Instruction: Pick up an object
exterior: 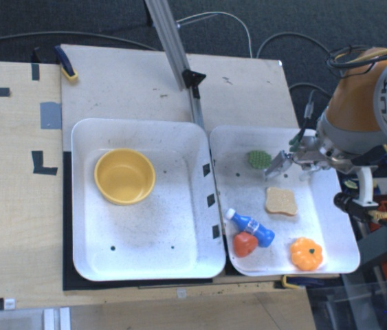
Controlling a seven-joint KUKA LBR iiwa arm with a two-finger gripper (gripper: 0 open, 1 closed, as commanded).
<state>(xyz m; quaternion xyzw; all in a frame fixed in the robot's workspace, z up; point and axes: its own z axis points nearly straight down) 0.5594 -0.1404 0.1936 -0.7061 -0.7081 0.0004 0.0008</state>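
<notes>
The gripper point(276, 165) is positioned over the upper part of the right bin point(334, 212), at the end of the arm point(358, 108) that enters from the right side of the view. Its tip points toward the left. The gripper state cannot be determined from this view, and no object is visible in its grasp.

Objects in the right bin:
- A green object point(258, 159) lies just beside the gripper tip, on its left, near the bin's upper edge. Contact between the two cannot be confirmed.
- A slice of bread point(281, 202) lies flat on the bin floor, near the gripper and below it in the view.
- A blue bottle point(251, 227) lies on its side toward the bin's lower left, touching a red object point(245, 245).
- An orange pumpkin point(306, 253) sits at the bin's lower right, well apart from the gripper.

The left bin point(83, 205) holds a yellow bowl point(125, 176), upright, in its upper left area.
</notes>
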